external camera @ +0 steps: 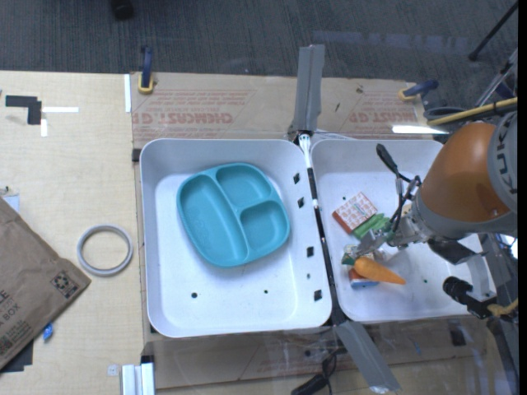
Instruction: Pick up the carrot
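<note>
Lying in the right bin (428,303) near its left wall, the carrot (379,271) has its long axis running left to right, the narrow tip pointing right and slightly toward the bin's front edge. It is bright orange and tapered, with green at the thick left end. The gripper (377,243) hangs just above it; I cannot tell its finger state.

My bench is a pale wooden tabletop (66,188), with a brown printed cardboard sheet (247,109) lying along its far side. Beyond it I see dark grey carpeted floor (247,15). A flattened brown cardboard box (29,290) lies at the left edge, beside a ring of tape (104,248).
</note>
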